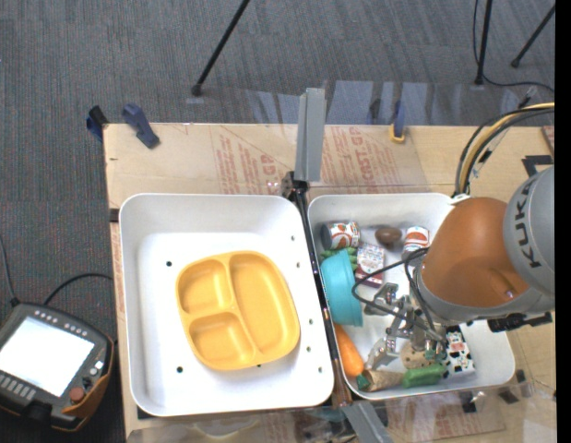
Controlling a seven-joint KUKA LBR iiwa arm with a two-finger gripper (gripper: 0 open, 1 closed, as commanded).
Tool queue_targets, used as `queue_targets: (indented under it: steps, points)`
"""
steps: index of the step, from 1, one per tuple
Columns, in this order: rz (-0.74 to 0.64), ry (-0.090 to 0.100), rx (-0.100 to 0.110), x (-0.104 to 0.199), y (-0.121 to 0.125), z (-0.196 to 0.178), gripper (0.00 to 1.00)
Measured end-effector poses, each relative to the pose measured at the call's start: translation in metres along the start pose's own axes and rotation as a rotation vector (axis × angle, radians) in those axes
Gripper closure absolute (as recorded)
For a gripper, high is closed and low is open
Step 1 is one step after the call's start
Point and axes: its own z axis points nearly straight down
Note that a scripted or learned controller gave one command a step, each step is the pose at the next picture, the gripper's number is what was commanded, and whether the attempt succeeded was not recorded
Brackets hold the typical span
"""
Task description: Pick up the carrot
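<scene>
Right white bin holds a slim orange carrot at its left wall; hand grip unclear.

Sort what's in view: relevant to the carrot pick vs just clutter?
Relevant:
carrot, right bin, gripper

Clutter:
yellow divided plate in left bin, teal bowl, small cans, green item

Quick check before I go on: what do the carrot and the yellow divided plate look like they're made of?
Carrot: probably a plastic toy, since its orange is uniform and smooth, though it is small in view. Yellow divided plate: likely moulded plastic with a semi-matte finish, showing rounded compartment ridges and soft highlights.
</scene>
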Motion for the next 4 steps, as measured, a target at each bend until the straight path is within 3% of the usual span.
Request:
queue_targets:
  steps: [1, 2, 3, 4]
  points:
    - [0.023, 0.019, 0.003, -0.020, -0.080, -0.179, 0.00]
    - [-0.436, 0.029, -0.006, 0.000, 0.004, -0.252, 0.00]
    - [-0.233, 0.050, -0.004, 0.008, 0.003, -0.035, 0.00]
    - [0.015, 0.040, 0.001, -0.003, -0.057, 0.008, 0.00]
